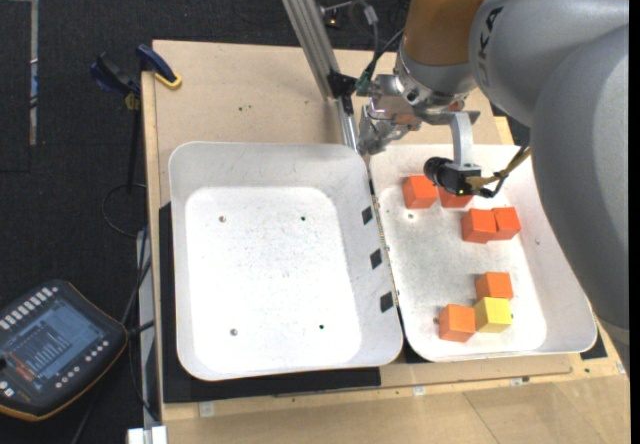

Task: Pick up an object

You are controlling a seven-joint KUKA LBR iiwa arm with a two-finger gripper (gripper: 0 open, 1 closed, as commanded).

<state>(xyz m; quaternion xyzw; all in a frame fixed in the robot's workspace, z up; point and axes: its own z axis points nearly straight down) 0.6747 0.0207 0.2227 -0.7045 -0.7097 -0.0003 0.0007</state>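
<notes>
The bench (250,82) is a pale wooden board set on a dark floor. It carries two shallow white bins that touch along their inner rims. The left-hand bin (190,232) shows a speckled floor. The right-hand bin (560,322) holds all the cubes. A teach pendant (55,347) lies on the floor off the bench's near left corner. A blue clamp (135,67) with a yellow tip grips the bench's far left corner. A metal strut (305,22) slants down from the top of the view to the far rims of the bins, with loose cables behind it.

In the right-hand bin, one orange cube (420,192) sits near the far end, and a second orange cube (458,199) just beside it is partly hidden by the robot. A pair of orange cubes (490,224) touch side by side nearer the middle. At the near end (closest to the camera) a yellow cube (495,314) touches an orange cube (494,285) behind it and another orange cube (457,322) on its left.

The grey arm (570,52) sweeps in from the right, its orange band above the wrist. The wrist points down, with the gripper (372,134) over the far left corner of the right-hand bin. It sits close to the rim and apart from the nearest cube. Whether the jaws are released or clenched cannot be told from this angle.
</notes>
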